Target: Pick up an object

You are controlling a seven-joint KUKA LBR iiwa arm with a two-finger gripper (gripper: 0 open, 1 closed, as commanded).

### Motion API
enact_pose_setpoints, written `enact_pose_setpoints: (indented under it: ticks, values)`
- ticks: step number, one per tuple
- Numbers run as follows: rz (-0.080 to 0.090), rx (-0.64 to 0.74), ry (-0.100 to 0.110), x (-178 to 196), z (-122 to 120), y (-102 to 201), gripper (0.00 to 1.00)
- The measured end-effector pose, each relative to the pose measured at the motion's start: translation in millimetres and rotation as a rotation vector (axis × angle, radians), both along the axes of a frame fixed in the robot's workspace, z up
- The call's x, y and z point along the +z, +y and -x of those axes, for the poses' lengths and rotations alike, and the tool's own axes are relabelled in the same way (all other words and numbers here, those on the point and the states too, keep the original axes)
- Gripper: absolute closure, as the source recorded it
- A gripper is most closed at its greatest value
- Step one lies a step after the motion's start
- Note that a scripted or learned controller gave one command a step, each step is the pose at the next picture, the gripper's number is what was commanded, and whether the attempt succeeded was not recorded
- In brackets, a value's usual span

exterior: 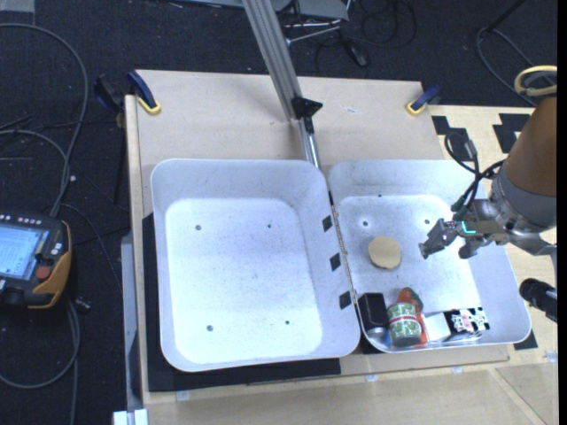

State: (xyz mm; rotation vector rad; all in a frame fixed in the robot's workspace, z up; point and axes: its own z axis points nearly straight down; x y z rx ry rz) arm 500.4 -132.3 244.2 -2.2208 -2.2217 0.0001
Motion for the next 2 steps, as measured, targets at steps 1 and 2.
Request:
enact_pose_setpoints:
  ticks: [1, 2]
  values:
    - [0.000, 0.000, 0.000, 0.0, 0.0, 0.0, 0.00]
    - [-0.001, -0.001, 0.004, -43.3, 4.5, -2.5, 0.00]
